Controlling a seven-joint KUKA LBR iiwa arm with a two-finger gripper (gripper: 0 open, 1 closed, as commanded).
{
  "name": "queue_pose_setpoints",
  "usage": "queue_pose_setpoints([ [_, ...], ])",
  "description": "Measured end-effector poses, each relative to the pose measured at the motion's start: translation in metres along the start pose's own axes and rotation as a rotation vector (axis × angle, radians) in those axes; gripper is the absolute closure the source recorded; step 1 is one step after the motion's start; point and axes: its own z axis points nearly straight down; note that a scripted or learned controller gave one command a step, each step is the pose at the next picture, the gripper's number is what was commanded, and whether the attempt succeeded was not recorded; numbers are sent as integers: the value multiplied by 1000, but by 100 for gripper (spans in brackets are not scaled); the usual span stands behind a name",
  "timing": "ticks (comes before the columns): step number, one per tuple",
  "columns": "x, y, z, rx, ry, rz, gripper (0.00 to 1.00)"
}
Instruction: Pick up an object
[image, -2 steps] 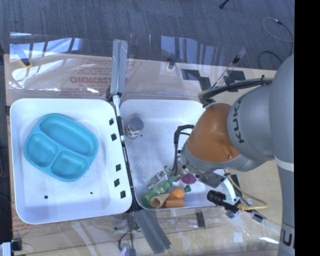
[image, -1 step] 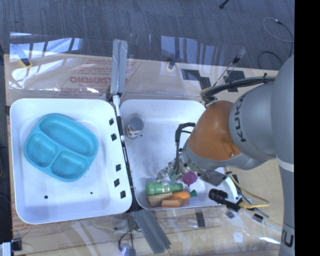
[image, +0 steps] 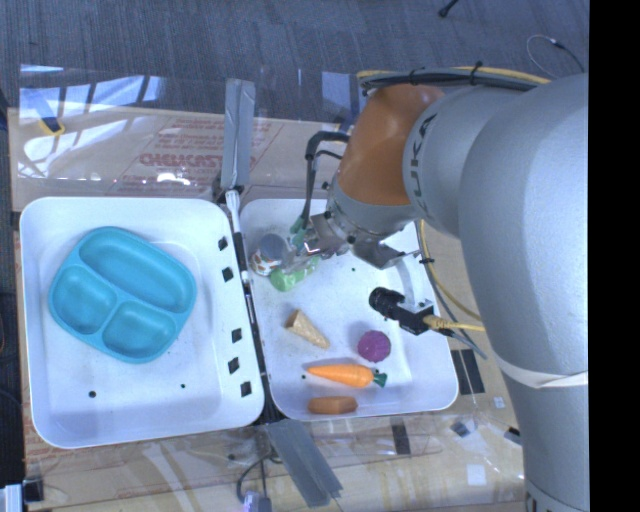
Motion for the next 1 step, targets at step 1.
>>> queue_pose_setpoints([
  [1,0,0,0,1,0,0,0],
])
